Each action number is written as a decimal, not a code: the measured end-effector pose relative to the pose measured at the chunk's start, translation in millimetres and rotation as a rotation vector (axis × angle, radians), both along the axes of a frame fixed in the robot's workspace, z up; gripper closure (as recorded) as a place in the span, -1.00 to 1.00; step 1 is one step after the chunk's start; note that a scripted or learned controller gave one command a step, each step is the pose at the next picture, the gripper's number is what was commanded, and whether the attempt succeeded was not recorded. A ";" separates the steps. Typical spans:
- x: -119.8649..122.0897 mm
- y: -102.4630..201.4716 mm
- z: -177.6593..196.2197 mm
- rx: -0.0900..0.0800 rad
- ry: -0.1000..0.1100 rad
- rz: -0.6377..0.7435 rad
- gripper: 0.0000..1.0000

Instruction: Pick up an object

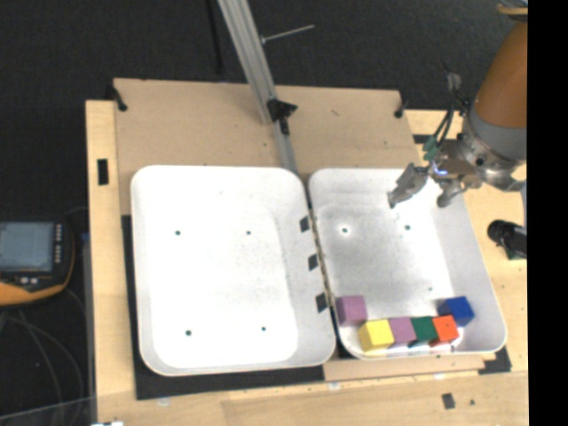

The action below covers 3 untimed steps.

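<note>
Six small blocks sit crowded along the near edge of the right bin (470,238): a purple block (351,308) a little apart on the left, then a yellow block (376,334), a second, paler purple block (402,329), a green block (423,329) and an orange block (444,328) touching in a row, with a blue block (457,309) just behind the orange one. The gripper (424,187) hangs over the far end of that bin, well apart from all of them, and its fingers are spread and grasp nothing. The left bin (151,264) lies beside it on the worktop (355,114). No block has been picked yet, so the whole reach and descent are to come. Trouble looks most likely from the crowding: the blocks in the row leave no room for a finger between neighbours, so a descent there could land on top of a block or nudge two at once. That row also lies close against the bin's raised near wall, which could stop a finger. The lone purple block on the left seems the safer target.
</note>
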State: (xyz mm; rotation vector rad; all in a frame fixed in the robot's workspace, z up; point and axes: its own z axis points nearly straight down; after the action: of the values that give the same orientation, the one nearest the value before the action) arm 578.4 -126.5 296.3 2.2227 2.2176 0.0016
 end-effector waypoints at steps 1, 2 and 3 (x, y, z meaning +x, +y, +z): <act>-2.4 80.2 -104.4 0.003 0.009 0.008 -1.00; 5.2 42.5 -17.5 -0.003 -0.008 0.000 -1.00; 3.9 44.0 -22.6 -0.001 0.001 0.001 -1.00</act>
State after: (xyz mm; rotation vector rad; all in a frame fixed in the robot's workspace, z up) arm 582.3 -82.5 273.8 2.2217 2.2180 -0.0004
